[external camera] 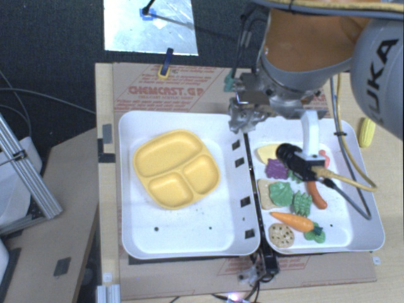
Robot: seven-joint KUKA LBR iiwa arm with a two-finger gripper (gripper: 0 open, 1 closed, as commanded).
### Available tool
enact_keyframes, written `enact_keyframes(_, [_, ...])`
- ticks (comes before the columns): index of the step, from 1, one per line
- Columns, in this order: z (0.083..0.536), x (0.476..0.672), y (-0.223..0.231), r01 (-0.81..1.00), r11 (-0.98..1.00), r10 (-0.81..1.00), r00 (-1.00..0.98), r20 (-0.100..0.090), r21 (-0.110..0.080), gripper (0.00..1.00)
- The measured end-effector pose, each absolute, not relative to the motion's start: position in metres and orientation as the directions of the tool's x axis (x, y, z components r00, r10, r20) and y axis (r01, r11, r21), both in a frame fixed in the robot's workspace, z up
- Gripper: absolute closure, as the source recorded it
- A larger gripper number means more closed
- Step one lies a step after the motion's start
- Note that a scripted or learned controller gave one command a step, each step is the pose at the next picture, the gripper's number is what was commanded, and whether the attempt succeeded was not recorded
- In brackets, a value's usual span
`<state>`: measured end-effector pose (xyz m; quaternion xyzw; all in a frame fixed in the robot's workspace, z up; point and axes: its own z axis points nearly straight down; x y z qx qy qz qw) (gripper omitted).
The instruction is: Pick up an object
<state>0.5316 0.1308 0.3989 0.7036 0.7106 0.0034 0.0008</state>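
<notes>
plastic toy foods, among them an orange carrot (291,220) and purple grapes (276,168), lie clustered in the right shallow white bin (361,232), within reach of the grey two-finger gripper (243,120) hanging at its far left corner, state of the fingers impossible to tell.

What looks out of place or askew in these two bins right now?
The yellow divided plate lies turned at a slant in the left bin rather than square to its walls. In the right bin the toy foods, carrot, cookie and purple grapes among them, are bunched together. Nothing looks spilled or damaged.
</notes>
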Motion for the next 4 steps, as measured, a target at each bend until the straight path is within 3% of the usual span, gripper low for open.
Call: enact_keyframes(4, [0.443, 0.534, 0.132, 1.0, 0.026, 1.0, -0.026, 0.006, 0.015, 1.0])
